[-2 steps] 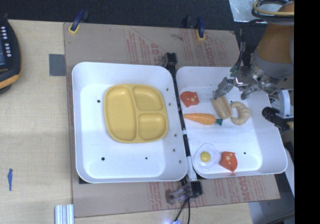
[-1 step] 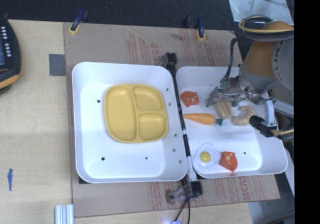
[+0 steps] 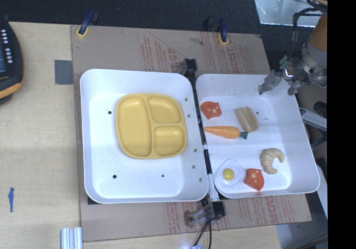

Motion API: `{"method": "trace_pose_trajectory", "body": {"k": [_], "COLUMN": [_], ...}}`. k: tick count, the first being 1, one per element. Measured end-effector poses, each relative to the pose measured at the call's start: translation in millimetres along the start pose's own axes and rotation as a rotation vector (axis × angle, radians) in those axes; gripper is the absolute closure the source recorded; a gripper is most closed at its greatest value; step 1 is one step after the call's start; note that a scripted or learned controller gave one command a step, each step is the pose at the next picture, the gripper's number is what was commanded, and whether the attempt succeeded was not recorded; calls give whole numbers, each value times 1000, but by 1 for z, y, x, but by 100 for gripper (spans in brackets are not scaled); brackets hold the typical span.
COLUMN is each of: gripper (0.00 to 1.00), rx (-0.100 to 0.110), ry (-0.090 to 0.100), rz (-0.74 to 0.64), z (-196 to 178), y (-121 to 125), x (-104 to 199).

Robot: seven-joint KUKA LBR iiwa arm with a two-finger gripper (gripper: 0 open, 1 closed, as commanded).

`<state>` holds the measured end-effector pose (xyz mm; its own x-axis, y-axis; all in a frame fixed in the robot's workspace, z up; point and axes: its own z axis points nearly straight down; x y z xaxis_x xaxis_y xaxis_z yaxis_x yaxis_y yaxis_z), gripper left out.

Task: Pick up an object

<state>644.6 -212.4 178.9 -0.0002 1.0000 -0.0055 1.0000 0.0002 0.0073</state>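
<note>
We see an orange carrot (image 3: 222, 131) with green tip mid right bin (image 3: 295, 131), gripper (image 3: 278, 82) at the bin's far edge, fingers spread, grasping nothing

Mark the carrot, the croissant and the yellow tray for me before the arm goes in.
carrot (image 3: 221, 131), camera view, middle of its orange body.
croissant (image 3: 271, 159), camera view, middle of its curved back.
yellow tray (image 3: 132, 120), camera view, floor of its big left compartment.
</note>
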Motion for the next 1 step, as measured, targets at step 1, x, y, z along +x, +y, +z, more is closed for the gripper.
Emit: {"method": "trace_pose_trajectory", "body": {"k": [1], "gripper": [0], "rx": [10], "ry": [6], "rz": [-1], "z": [88], "y": [-35], "x": [29]}}
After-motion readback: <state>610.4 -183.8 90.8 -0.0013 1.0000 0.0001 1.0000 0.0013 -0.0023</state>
